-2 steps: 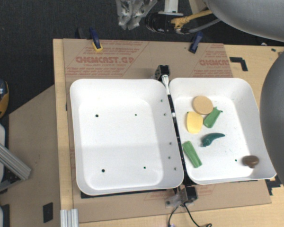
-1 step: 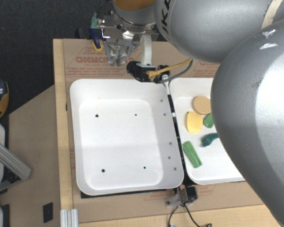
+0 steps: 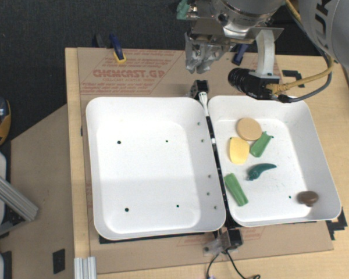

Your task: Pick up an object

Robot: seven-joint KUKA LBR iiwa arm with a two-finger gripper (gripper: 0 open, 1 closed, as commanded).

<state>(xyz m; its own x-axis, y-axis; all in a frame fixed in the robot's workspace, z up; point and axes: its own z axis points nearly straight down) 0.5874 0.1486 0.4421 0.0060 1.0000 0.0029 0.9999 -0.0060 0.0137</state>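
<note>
Sitting in the right bin [image 3: 320, 156] is a small scatter of toy food, all of it likely light, stiff plastic or foam, judging by the look. A tan disc [image 3: 248, 128] lies towards twelve o'clock of the cluster, touching a yellow piece [image 3: 239, 150] just below it. Both are flat and low, so they look awkward to pinch from above. A green pod [image 3: 260, 145] leans against the disc's lower right edge: narrow, and best taken across its short width. At the centre, a teal pepper [image 3: 260, 170] lies apart from the others, curved and probably smooth, so it may slip. Down at seven o'clock a green stick [image 3: 235, 189] rests close to the bin's left wall, leaving a finger little room on that side. A brown lump [image 3: 307, 198] sits alone at five o'clock, rounded, free on all sides, and my pick for the easiest grab.

Up at twelve o'clock, beyond both bins, the hand [image 3: 201, 60] hangs above the tabletop with nothing visibly between its fingers; whether they are spread or closed, I cannot tell. The left bin [image 3: 104, 121] lies alongside.

On the brown board [image 3: 139, 68] under the bins, red print reads roughly "CHEMCAST GP". White letters on the arm's casing, cut off at top right, look like "UK".
</note>
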